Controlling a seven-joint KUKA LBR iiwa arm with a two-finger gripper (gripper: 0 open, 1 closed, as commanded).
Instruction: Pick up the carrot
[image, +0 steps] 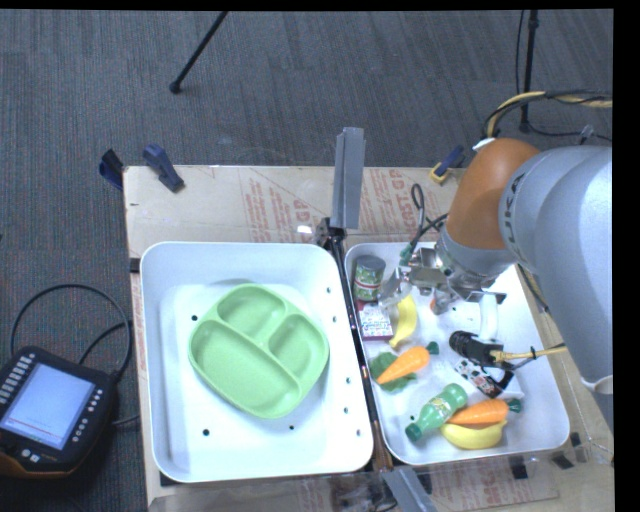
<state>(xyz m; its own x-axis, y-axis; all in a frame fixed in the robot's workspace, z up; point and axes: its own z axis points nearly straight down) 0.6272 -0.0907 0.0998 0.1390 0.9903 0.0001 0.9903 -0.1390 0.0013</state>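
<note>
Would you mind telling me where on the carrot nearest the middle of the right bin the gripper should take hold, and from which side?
Probably across the thick orange middle of the carrot, coming from above. It lies flat and slanted, green top toward the upper right, so the fingers should close across its width. The banana sits close above it, leaving little room there.

A robot lab: teach pendant (45, 412), clamped bench (250, 205), carpet.

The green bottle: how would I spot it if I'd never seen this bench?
Look in the right white bin, towards its near edge. The green bottle lies on its side there, beside a carrot and a banana. It alone is bright green with a yellow band.
</note>
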